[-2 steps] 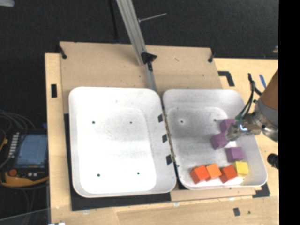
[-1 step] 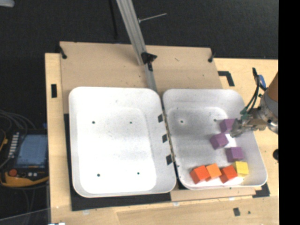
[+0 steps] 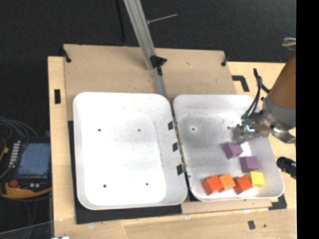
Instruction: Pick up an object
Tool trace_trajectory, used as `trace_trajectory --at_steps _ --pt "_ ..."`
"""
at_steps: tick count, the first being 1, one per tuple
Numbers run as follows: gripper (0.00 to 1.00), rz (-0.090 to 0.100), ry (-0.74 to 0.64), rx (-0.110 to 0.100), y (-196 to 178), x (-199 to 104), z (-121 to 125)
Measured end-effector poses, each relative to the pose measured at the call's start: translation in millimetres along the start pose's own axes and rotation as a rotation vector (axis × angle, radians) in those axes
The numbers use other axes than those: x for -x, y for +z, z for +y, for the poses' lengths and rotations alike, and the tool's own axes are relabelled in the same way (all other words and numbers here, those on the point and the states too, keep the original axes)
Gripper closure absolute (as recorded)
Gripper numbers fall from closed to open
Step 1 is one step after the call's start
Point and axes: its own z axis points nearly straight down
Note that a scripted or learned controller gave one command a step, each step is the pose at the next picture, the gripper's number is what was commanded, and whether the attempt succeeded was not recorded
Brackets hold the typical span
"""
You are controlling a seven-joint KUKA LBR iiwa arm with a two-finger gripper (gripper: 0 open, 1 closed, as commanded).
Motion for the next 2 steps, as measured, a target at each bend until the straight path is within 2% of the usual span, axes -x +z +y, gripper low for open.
trace_trajectory --at_steps 2 --pt "1.00 0.000 -0.002 -0.002 11 -113 -8"
